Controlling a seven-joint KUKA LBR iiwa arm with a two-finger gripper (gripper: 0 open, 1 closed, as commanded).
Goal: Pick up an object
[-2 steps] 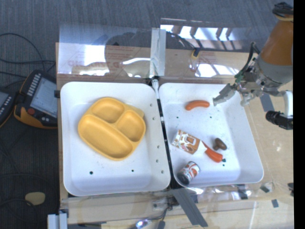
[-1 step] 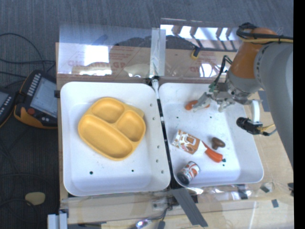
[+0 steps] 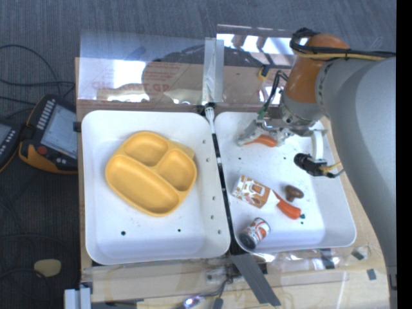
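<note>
My gripper (image 3: 265, 134) is low over the back of the right bin (image 3: 335, 227), open. One grey finger (image 3: 247, 134) points to the lower left. An orange carrot-like piece (image 3: 266, 142) lies on the bin floor right under the gripper, between the spread fingers, not lifted. Further forward in the same bin lie a small printed box (image 3: 250, 191), a brown lump (image 3: 294, 191), a second orange piece (image 3: 290, 208) and a small can (image 3: 256, 232) on its side near the front edge.
The left bin (image 3: 96, 237) holds a yellow divided plate (image 3: 151, 171). A black part on a cable (image 3: 308, 163) hangs by the arm at the right bin's right side. A raised divider (image 3: 219, 166) separates the bins. A handheld controller (image 3: 51, 131) lies off the bench at left.
</note>
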